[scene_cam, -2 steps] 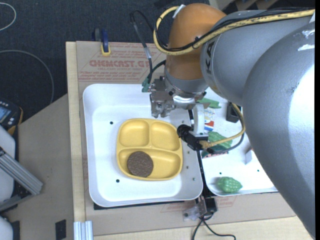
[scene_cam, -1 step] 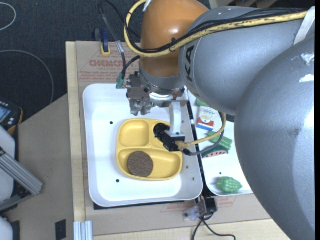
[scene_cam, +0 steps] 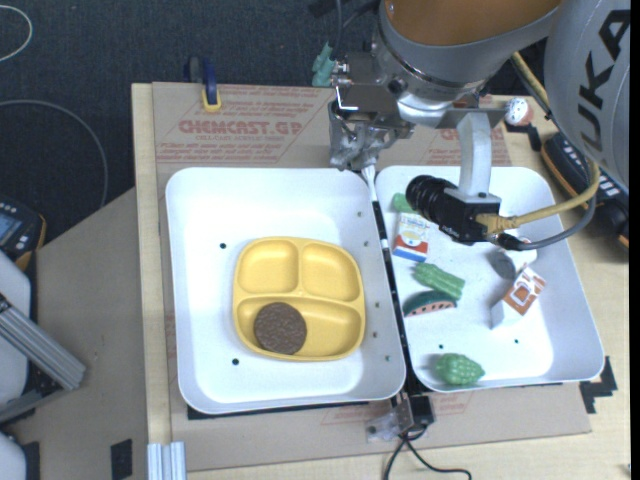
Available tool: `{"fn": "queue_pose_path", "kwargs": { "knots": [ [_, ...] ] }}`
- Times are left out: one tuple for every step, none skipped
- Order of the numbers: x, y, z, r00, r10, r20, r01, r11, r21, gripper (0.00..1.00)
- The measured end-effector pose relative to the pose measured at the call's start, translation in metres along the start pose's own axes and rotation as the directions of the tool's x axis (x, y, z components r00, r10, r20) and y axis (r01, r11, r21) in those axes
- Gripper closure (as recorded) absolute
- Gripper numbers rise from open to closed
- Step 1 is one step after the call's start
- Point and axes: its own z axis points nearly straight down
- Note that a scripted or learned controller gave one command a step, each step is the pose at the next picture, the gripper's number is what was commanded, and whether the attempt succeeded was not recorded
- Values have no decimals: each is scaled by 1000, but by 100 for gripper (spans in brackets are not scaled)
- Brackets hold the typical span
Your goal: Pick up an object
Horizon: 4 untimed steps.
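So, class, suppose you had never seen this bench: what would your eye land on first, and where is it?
Probably the yellow divided plate in the left bin, with a brown cookie in its near compartment. Next, the grey and orange arm looming over the bins' far edge, and the green toy foods scattered in the right bin.

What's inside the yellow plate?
A brown cookie lies in the yellow plate's front compartment. The two back compartments look bare. Whatever is under the cookie is covered.

A brown cookie point(scene_cam: 279, 327) is lying flat in the yellow divided plate point(scene_cam: 298, 268) at lower centre; a green pickle point(scene_cam: 439, 278), watermelon slice point(scene_cam: 429, 305) and bumpy green fruit point(scene_cam: 457, 369) are lying at lower right.
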Motion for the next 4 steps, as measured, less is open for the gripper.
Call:
{"fn": "queue_pose_path", "kwargs": {
  "knots": [
    [-57,36,62,1000,8,11,-8,1000,26,100],
    [-27,-43,135,1000,-3,8,3,999,32,100],
    [-95,-46,113,1000,7,8,-8,1000,17,100],
    [-102,-44,34,1000,1,5,-1,1000,8,100]
  ]
}}
